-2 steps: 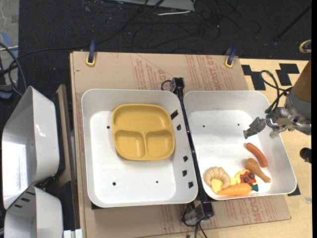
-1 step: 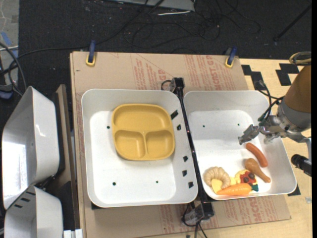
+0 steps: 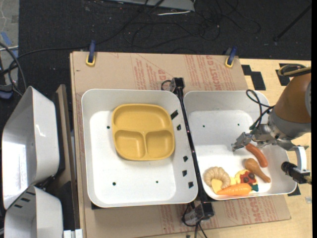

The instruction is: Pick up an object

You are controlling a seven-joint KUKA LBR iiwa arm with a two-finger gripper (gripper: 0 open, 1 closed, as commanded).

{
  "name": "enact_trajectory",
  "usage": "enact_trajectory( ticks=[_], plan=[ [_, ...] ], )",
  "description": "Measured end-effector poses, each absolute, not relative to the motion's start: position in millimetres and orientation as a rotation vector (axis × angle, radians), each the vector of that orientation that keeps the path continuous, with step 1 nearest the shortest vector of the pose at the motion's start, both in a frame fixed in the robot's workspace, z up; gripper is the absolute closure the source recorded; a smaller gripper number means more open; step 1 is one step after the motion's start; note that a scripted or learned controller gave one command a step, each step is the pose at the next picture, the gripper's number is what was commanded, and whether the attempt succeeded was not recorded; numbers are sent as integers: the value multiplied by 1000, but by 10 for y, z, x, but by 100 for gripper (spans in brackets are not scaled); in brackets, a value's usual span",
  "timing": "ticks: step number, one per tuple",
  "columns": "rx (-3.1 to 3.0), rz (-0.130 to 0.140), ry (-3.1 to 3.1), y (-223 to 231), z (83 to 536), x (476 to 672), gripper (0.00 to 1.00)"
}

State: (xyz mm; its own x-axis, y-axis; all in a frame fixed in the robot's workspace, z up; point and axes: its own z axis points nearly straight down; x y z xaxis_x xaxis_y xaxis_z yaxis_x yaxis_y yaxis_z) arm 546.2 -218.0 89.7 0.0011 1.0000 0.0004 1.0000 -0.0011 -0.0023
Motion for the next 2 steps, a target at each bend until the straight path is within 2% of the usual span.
enact_trajectory(
  ticks=[1,2],
  plan=[
    [-2223,0,-2221,-2182,1025,5471,100],
    [-2223,-4,-2229,-2181,1659,5520,100]
  ],
)
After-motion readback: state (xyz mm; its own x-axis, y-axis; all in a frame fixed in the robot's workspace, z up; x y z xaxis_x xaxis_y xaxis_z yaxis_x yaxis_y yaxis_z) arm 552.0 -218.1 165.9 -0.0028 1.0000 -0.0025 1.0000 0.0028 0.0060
